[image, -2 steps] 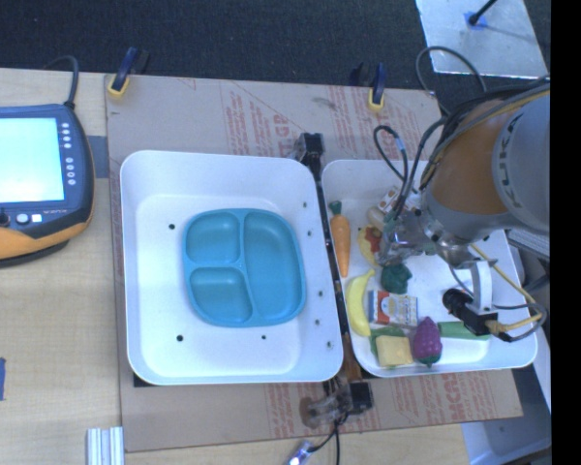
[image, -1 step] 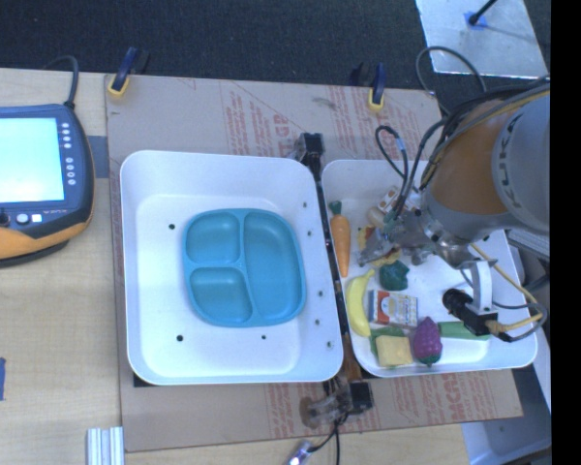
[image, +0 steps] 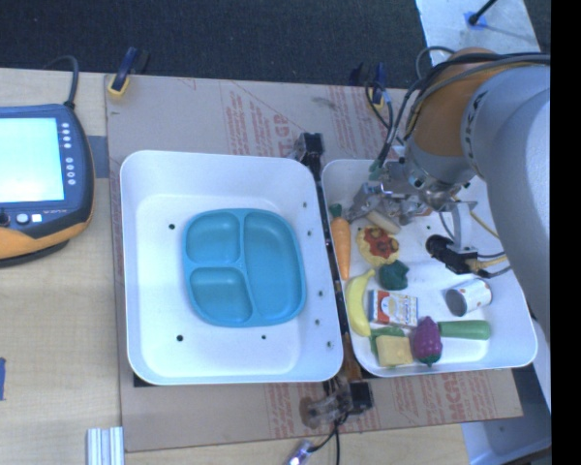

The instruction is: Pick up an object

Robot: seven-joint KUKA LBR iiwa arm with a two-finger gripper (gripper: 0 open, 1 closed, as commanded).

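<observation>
White plastic bins sat on a cardboard-covered worktop (image: 271,124); the right bin (image: 508,352) held smooth toy food (image: 380,245) under the gripper (image: 399,194), its grip unclear; the left bin (image: 150,260) a blue divided plate (image: 242,265).

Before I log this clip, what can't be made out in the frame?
- Gripper, camera view: too small and cluttered to tell open from shut, or whether it holds anything.
- Far end of the right bin: covered by the arm.
- Small pizza-like toy: too small to identify for certain.
- Carton: label too small to read.
- Arm: cut off by the right edge.
</observation>
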